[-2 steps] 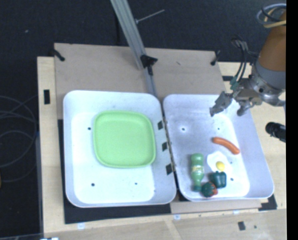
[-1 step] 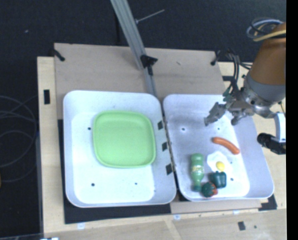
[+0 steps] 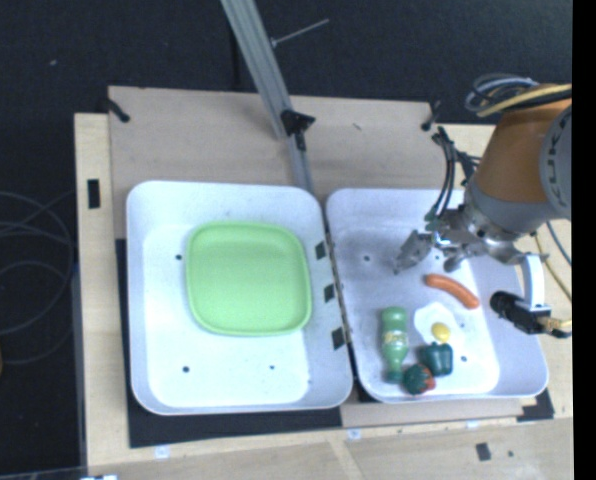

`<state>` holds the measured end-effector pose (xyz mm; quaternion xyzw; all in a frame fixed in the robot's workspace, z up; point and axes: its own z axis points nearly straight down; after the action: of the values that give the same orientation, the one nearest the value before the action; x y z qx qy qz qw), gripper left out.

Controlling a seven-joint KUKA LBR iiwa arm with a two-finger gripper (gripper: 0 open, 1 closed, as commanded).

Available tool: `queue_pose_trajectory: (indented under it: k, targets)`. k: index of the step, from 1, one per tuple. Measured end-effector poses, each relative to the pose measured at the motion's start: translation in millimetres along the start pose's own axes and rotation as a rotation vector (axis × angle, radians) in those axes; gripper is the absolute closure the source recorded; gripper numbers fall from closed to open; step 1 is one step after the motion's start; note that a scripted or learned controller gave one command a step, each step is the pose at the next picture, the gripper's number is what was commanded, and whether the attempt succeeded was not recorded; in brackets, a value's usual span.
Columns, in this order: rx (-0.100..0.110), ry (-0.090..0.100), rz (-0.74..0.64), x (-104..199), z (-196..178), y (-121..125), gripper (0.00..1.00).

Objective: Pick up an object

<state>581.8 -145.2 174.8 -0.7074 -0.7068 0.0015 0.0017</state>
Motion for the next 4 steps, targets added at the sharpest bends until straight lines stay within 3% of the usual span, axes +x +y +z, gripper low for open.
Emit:
queue_pose_trajectory:
  k: [1, 2, 4]
  targets:
    - [-0.001, 0.000, 0.000, -2.9, 42.2, 1.3, 0.00]
    - [-0.007, 0.000, 0.001, -2.9, 29.6, 2.7, 1.00]
    - [-0.010, -0.001, -0.001, -3.1, -84.9, 6.4, 1.00]
